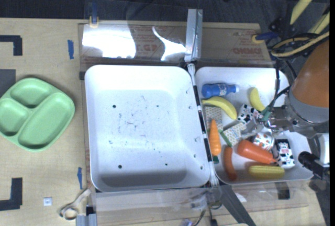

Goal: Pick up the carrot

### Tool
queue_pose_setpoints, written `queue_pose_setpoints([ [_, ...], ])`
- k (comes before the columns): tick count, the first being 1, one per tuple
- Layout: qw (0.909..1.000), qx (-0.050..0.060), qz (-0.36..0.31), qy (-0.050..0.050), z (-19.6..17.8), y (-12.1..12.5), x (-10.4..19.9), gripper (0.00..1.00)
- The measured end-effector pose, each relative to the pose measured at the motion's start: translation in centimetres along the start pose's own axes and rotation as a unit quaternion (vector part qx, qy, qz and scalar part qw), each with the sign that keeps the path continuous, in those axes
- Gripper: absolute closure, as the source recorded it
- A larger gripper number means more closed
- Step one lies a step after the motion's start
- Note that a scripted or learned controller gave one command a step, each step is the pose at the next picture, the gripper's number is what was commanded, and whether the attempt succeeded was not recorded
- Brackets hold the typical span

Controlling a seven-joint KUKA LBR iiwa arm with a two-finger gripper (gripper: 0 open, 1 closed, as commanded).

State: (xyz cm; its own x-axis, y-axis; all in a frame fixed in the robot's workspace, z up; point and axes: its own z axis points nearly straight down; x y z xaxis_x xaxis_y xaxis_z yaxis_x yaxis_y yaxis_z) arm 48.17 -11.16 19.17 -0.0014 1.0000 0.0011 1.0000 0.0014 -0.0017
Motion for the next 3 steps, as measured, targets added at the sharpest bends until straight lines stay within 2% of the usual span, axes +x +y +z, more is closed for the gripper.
queue_pose_setpoints([
  [1,1.0,-0.004,0.002,-0.001,8.4,2.2,0.6,0.0],
  [2,0.9968,-0.002,-0.079,-0.001,4.7,11.0,1.3,0.0],
  [3,0.9969,-0.004,-0.079,-0.001,3.7,11.1,1.3,1.0],
])
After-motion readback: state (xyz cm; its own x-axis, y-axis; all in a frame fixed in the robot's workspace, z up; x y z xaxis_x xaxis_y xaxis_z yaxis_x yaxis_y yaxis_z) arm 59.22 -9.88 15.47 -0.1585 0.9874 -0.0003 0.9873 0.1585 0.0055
